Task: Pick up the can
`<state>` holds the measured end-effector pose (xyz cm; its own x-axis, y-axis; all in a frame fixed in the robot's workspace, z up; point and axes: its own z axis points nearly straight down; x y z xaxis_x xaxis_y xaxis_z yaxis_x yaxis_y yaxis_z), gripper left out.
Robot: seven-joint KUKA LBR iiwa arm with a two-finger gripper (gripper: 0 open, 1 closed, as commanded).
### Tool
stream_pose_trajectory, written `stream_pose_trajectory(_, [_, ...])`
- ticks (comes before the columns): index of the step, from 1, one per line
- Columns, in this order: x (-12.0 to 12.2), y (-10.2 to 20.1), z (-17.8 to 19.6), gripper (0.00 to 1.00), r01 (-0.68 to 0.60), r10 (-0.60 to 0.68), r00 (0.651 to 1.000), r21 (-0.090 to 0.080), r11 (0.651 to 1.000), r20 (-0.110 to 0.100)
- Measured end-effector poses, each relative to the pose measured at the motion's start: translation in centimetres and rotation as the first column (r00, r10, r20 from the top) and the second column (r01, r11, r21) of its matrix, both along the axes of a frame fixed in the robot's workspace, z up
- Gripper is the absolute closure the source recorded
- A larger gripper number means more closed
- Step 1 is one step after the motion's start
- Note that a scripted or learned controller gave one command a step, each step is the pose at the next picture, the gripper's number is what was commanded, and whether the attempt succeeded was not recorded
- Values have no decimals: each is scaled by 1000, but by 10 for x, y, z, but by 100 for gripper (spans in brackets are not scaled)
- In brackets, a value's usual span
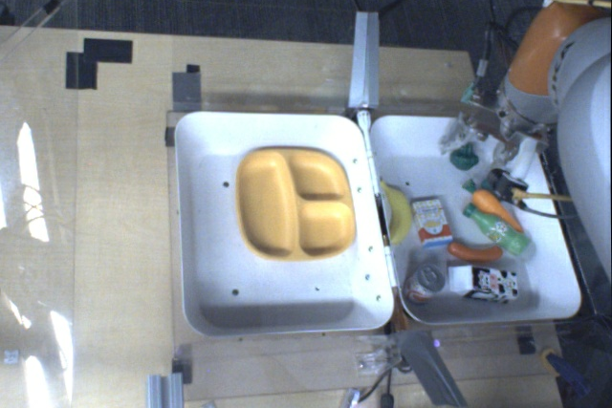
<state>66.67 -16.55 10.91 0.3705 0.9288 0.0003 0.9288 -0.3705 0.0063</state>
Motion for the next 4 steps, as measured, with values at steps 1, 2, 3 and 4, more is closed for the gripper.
stream_pose_trajectory(1, [-24,76,-23,0,184,-184,983,4,983,0])
stream_pose_trajectory(2, [1,77,-22,0,211,-211,977,3,977,-20])
stream_pose_trajectory(3, [4,23,11,0,181,-181,983,2,983,-2])
stream_pose_trajectory(4, [-21,46,-8,0,244,-244,970,2,970,10])
